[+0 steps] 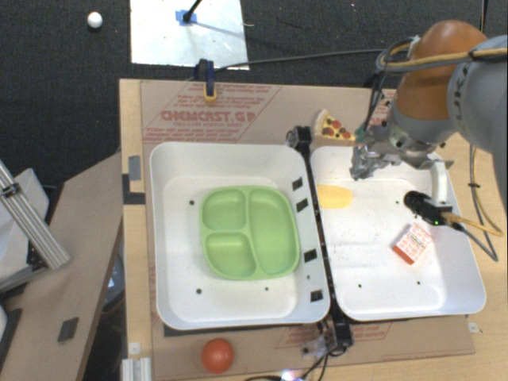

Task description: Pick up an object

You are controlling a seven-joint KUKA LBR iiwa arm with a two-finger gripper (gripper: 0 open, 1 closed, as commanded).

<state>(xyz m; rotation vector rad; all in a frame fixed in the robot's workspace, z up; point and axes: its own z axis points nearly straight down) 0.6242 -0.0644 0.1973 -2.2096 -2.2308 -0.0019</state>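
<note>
Red print on the cardboard sheet (214, 109) under the bins reads roughly "CHEMCAST GP". The smaller lines around it are too blurred to read.

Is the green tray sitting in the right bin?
No, the green tray lies in the left bin; the right bin holds a yellow piece and a red-and-white packet.

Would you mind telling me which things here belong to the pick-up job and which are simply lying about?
Belonging to the job:
- flat yellow piece in the right white bin
- small red-and-white packet in the same bin
- gripper above the yellow piece

Lying about:
- green divided plastic tray in the left white bin
- toy pizza slice on the cardboard
- orange ball
- small white ball
</note>
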